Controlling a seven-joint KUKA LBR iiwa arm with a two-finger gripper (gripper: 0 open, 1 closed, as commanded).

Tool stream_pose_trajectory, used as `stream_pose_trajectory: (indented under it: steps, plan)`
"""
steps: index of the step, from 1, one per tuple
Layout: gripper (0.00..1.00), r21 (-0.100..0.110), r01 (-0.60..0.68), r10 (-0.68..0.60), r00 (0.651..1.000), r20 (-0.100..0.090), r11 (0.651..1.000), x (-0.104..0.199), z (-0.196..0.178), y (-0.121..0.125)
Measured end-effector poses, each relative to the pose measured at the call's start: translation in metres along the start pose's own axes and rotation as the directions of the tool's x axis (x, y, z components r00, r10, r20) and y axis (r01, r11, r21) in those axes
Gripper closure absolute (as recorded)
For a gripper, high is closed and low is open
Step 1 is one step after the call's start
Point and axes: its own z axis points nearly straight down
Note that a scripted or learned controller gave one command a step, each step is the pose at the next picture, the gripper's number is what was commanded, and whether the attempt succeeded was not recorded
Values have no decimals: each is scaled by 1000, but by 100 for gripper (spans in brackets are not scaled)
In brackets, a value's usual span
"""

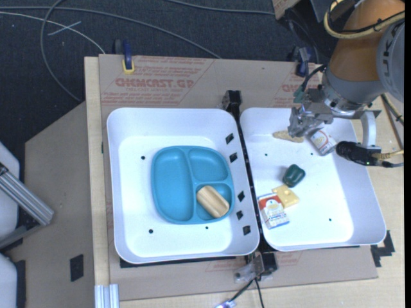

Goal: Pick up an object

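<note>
Worktop under two white bins. Left bin: blue plate bearing a tan roll. Right bin: pincer low over a half-hidden tan scrap, opening impossible to judge; green lump, carton.

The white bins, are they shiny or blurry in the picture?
In the camera view the white bins look bright and a bit washed out; the blue plate is sharp; the claw is darker and slightly soft, casting little shadow.
</note>
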Motion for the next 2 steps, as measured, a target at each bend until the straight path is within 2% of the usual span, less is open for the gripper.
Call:
stream_pose_trajectory:
  steps: [2]
  plan:
    - [100, -1, 0, 0, 1000, 0, 1000, 90, -13, -17]
